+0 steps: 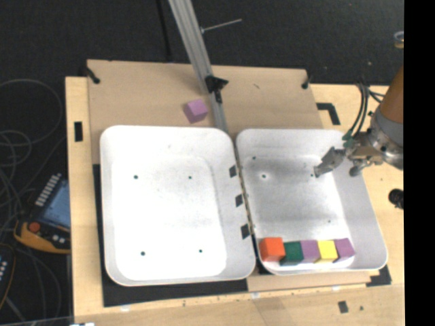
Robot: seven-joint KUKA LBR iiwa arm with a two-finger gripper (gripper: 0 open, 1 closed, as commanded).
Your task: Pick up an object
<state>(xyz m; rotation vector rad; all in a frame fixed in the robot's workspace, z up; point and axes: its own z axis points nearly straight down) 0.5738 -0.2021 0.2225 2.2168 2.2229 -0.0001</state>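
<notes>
Below the gripper: we see a row of five blocks along the near wall of the right bin, well apart from our tool.
Gripper: our gripper hangs over the far right part of that bin; two fingers point left and down, spread apart, with nothing between them.
Row, left to right: orange block, green block, purple block, yellow block, second purple block, each touching its neighbour.
Risk, crowding: we judge the tight row the main hazard; a finger coming down on a middle block has no gap to enter and may land on top of a neighbour or shove the row.
Risk, wall: the blocks sit against the bin's rim, so we could strike the wall on descent.
Safer choice: we think the end blocks give one free side.
Beyond the gripper, far left: a stray lilac block lies on the bench behind the left bin, beside the slanted metal pole; reaching it risks brushing that pole.
</notes>
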